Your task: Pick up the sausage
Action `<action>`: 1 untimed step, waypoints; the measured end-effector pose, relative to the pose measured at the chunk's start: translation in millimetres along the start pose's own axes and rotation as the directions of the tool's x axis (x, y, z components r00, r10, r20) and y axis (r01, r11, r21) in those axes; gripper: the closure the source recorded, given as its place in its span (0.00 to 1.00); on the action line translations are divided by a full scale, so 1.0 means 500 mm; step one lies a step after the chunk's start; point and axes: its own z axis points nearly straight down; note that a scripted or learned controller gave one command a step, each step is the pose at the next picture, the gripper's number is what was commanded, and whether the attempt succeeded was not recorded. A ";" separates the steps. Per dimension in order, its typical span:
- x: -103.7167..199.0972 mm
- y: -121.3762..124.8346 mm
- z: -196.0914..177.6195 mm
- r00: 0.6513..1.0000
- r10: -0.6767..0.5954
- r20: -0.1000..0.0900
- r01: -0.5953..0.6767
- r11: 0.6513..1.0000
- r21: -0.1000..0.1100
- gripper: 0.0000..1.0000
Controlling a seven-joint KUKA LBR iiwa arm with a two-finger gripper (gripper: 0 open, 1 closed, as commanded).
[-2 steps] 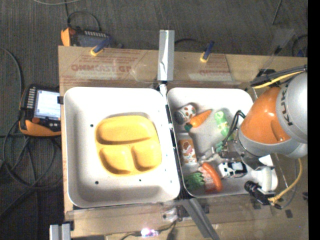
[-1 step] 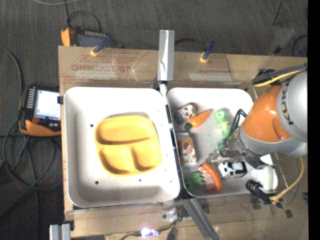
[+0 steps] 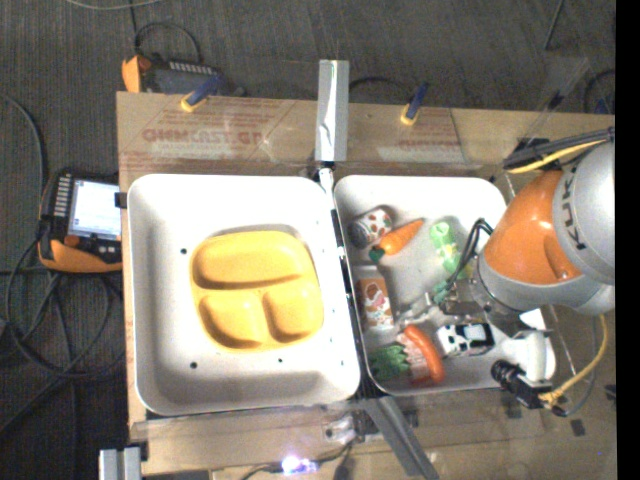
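My arm (image 3: 545,243) hangs over the right bin (image 3: 480,184) so my claw (image 3: 448,303) can reach the clutter, can't tell if it's open or closed though.

A grey robot arm (image 3: 590,208) is being extended in from the right side of the view, seen from above at a slant. A broad orange band (image 3: 535,238) is being shown above the wrist, with the grey wrist housing below it. The gripper (image 3: 445,303) is being pointed down and leftward, hanging low. Its fingers are being obscured by the wrist, so their spacing cannot be judged.
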 end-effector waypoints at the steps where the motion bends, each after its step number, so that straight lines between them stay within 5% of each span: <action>1: 0.026 -0.002 0.012 1.000 -0.002 0.006 0.002 1.000 -0.005 0.00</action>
